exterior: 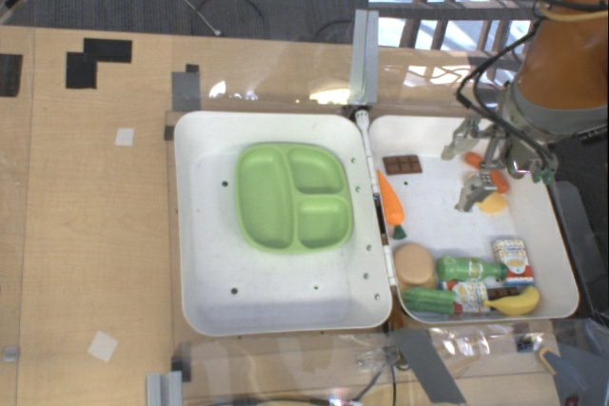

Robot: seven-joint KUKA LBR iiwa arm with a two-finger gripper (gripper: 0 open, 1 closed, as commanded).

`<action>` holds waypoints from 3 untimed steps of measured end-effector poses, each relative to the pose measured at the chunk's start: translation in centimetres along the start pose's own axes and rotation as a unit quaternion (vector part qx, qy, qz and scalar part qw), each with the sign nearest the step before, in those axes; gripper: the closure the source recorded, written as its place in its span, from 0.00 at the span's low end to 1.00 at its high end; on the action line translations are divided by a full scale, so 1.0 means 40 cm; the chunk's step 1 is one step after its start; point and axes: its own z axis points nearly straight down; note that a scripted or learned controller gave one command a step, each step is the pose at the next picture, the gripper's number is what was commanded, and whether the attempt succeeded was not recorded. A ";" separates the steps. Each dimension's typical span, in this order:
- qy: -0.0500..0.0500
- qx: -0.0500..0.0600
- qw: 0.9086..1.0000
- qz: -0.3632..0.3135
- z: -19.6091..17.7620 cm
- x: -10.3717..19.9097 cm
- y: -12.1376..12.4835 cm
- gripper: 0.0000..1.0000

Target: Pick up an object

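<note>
my claw (483, 174) hangs over the upper right part of the right bin (561, 242), fingers spread with a clear gap between them and pointing down. between and just under the tips i can see an orange piece (491, 177) and, touching it on the lower side, a small yellow piece (494, 202). whether the orange piece is actually pinched between my fingers or only lying under them on the bin floor i cannot tell from this slant, so i won't call it held.

the orange piece is the nearest thing to take. it looks like a small toy food bit, probably light hard plastic, stiff and a little slick, so it may squirt sideways if i close on a rounded edge. i would close across its narrow width, centred, and keep clear of the yellow piece so the two don't jam together.

other things lie well apart from my claw: a brown chocolate bar (401, 165) near the bin's upper left, a carrot (390, 201) along the left wall, and a crowd at the near edge, a bun (415, 264), a green bottle (468, 268), a small carton (511, 259) and a banana (519, 301). the left bin (209, 290) holds a green divided plate (290, 196).
</note>
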 end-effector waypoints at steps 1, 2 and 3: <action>-0.001 0.002 1.000 -0.012 0.286 0.007 -0.240 0.00; -0.002 0.000 1.000 0.030 0.303 -0.075 -0.196 0.00; -0.009 0.002 1.000 0.028 0.263 -0.087 -0.195 1.00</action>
